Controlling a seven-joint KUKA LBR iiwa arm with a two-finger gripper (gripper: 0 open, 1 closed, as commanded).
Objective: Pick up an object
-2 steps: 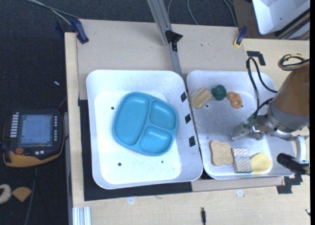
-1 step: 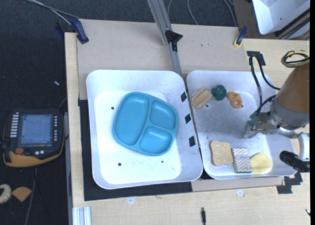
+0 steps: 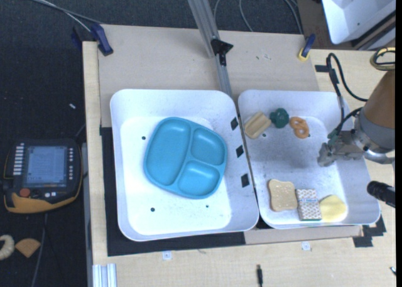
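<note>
The tool (image 3: 331, 151) hangs low over the right bin (image 3: 282, 173), near its right wall; whether it is wide or narrow I cannot tell, and nothing shows between its tips. Left of the tool, toward the bin's far end, lie a pretzel (image 3: 300, 127), a green ball (image 3: 279, 117) and a tan block (image 3: 256, 125). Nearer the camera than the tool sit a toast slice (image 3: 282, 195), a checkered wafer (image 3: 308, 204) and a yellow lump (image 3: 333, 208), side by side. The left bin (image 3: 132, 154) holds a blue divided plate (image 3: 185, 156).
</note>
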